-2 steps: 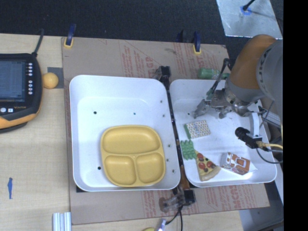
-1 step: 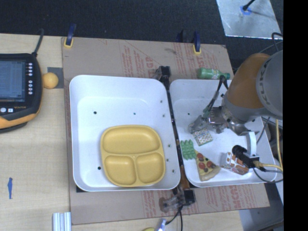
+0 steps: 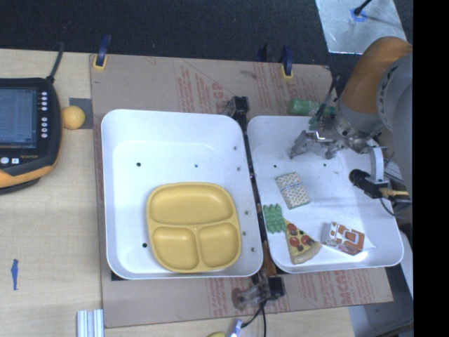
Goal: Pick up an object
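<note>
My gripper [image 3: 311, 150] hangs over the far part of the right bin [image 3: 330, 188], its grey fingers spread apart with nothing between them. Closer to the camera in that bin lie a patterned square card [image 3: 292, 189], a green toy [image 3: 273, 217], a pizza slice toy [image 3: 300, 243] and a red-and-white packet [image 3: 344, 238]. The card is the closest of these to the gripper, a short way below it in the view.
The left bin [image 3: 175, 146] holds a yellow divided plate [image 3: 193, 225]. A green object [image 3: 303, 107] lies on the cardboard just beyond the right bin. A teach pendant [image 3: 24, 128] and an orange ball [image 3: 73, 116] sit at the far left.
</note>
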`<control>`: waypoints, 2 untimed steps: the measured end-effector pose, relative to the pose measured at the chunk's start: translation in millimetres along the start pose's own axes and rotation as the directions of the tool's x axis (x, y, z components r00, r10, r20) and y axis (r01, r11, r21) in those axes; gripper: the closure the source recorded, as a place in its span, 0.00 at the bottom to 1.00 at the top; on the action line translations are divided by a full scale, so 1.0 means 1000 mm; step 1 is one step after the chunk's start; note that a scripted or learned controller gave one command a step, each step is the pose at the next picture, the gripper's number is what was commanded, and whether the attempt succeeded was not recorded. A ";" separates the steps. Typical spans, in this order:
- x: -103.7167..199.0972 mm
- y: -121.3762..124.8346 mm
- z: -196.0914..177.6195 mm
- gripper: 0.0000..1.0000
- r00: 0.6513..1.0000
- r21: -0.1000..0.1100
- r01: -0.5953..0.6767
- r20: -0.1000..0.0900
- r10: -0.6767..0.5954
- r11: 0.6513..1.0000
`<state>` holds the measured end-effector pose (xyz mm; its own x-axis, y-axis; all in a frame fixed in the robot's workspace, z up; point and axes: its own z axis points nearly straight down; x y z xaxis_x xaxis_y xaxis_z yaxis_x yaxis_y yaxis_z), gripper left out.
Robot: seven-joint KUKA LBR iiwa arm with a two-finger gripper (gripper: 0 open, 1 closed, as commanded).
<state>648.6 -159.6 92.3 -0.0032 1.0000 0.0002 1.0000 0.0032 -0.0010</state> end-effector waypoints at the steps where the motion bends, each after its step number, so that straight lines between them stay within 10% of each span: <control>1: 0.049 -0.055 0.001 0.00 1.000 0.003 0.002 0.000 -0.002 1.000; 2: -0.054 -0.018 -0.103 0.00 1.000 -0.002 -0.002 0.001 0.002 1.000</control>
<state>630.6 -213.3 195.7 -0.0013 1.0000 -0.0013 1.0000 0.0013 0.0008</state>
